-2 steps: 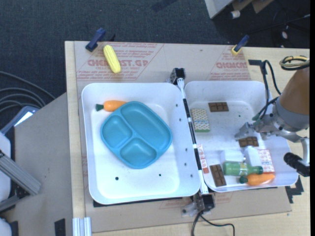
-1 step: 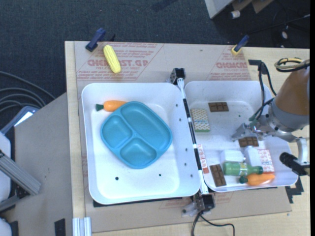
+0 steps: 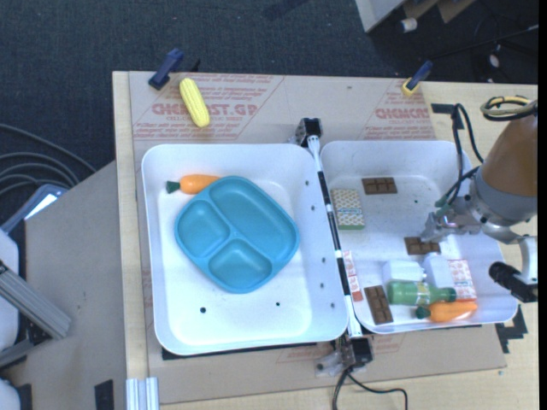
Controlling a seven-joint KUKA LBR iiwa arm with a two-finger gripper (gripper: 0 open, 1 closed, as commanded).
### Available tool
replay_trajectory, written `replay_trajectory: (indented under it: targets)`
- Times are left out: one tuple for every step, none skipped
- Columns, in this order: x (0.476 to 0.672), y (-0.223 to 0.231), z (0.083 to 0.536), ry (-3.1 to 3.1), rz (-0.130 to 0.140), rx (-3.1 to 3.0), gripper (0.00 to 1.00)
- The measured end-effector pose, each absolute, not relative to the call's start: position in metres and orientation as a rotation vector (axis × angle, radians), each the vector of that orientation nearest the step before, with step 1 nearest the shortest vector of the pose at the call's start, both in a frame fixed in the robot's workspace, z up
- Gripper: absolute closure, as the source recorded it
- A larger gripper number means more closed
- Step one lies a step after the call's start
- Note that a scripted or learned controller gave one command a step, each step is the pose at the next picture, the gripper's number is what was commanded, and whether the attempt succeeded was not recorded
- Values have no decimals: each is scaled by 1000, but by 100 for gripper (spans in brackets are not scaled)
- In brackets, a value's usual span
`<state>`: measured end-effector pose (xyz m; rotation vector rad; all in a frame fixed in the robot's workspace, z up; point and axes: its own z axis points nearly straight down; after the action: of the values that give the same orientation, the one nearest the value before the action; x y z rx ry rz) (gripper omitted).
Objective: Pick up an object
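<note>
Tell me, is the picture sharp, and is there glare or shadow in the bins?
Camera view: mostly sharp; the grey arm with the orange band looks blurred. Even light, no strong glare on the blue plastic divided plate. A soft shadow lies along the left white bin's rim.

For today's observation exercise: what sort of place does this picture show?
Probably a robotics lab bench: a robot arm reaches over two white bins holding toy food such as a carrot, with clamps on the board.

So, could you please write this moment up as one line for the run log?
arm: over right bin | claw: low, beside brown block | grip: unclear | left bin: blue plate, carrot
</note>
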<state>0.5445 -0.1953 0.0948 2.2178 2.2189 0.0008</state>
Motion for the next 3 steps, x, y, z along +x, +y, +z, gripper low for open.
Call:
replay_trajectory:
  targets:
    - [544, -195, 95, 2219, 1, 2218, 0]
    - [545, -195, 105, 2218, 2, 2217, 100]
    - [545, -195, 105, 2218, 2, 2217, 0]
